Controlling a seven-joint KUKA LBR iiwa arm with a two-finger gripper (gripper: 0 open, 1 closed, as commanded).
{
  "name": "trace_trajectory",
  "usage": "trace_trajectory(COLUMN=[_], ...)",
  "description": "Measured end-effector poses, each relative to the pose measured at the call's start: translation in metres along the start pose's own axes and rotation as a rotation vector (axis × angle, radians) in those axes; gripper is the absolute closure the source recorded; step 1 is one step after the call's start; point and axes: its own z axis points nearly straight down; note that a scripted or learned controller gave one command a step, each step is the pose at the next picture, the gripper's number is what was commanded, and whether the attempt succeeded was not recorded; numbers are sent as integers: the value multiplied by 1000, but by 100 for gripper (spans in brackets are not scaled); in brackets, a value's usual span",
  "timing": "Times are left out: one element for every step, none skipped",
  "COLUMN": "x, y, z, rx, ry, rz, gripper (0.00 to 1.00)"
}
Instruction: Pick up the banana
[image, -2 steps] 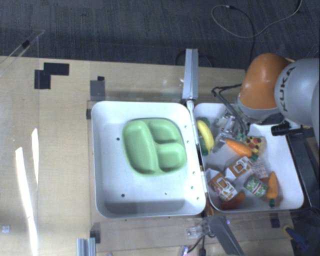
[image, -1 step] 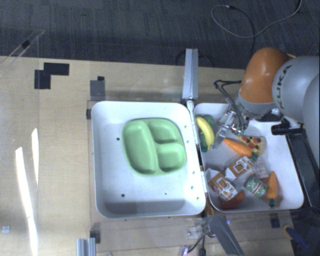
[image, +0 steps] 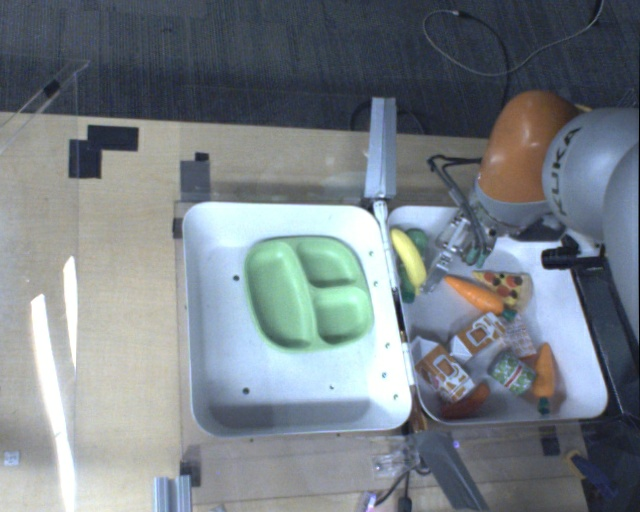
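Nearest the camera, along the lower part of the right bin (image: 590, 395), a cluster of small items is seen: a brown-and-white carton (image: 446, 374), a red-and-green can (image: 513, 375), a second small carton (image: 483, 332) and an orange carrot-shaped piece (image: 545, 372) at the lower right. Beyond these, a longer carrot (image: 474, 294) is laid slantwise, with a pizza slice (image: 506, 286) just beside it. In the left bin (image: 215, 390), a green divided tray (image: 308, 290) is placed near the centre. The banana (image: 408, 258) is found at the upper left of the right bin, lying along the wall shared with the left bin. The gripper (image: 450, 255) is positioned just to the right of the banana, near it, and nothing is seen between its fingers; whether they are spread or closed cannot be told. Farthest back, the grey arm (image: 590, 170) with its orange band (image: 522, 145) is seen entering from the right.
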Motion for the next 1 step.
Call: trace_trajectory(x=[-2], y=[-1], z=[7], rx=[-1], ry=[2], rz=[119], gripper=[0])
